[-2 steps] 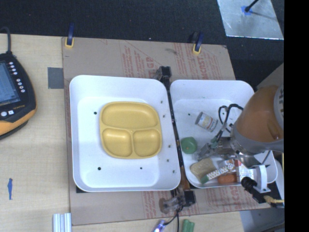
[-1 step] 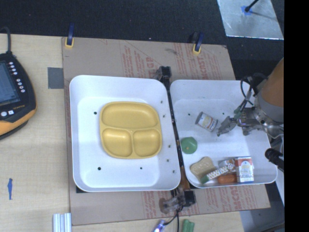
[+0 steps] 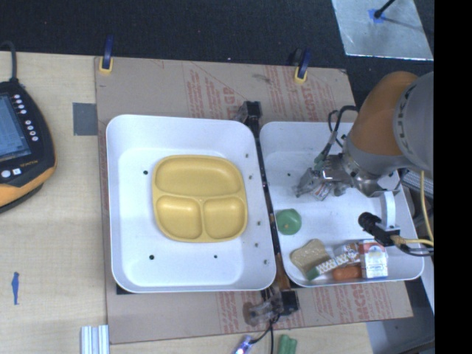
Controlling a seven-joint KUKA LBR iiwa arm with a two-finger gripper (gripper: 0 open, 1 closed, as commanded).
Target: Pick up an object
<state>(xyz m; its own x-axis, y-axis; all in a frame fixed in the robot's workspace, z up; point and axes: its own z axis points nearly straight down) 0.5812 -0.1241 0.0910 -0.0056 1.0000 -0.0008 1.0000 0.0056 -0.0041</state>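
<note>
My gripper (image 3: 308, 185) hangs over the middle of the right bin (image 3: 295, 142), its metal fingers pointing left and spread apart with nothing between them. Below it on the bin floor lies a small green round object (image 3: 287, 221), close to the bin's left wall. Along the bin's front edge lie a tan sponge-like block (image 3: 309, 255), a striped wrapped packet (image 3: 341, 259), an orange item (image 3: 345, 273) and a small red and white box (image 3: 375, 261). The left bin (image 3: 129, 198) holds a yellow divided plate (image 3: 199, 197).
A teach pendant (image 3: 18, 142) rests on the bench at the far left. Clamps (image 3: 299, 65) hold the brown board behind the bins. The grey arm with its orange band (image 3: 380, 120) fills the space over the right bin's right side.
</note>
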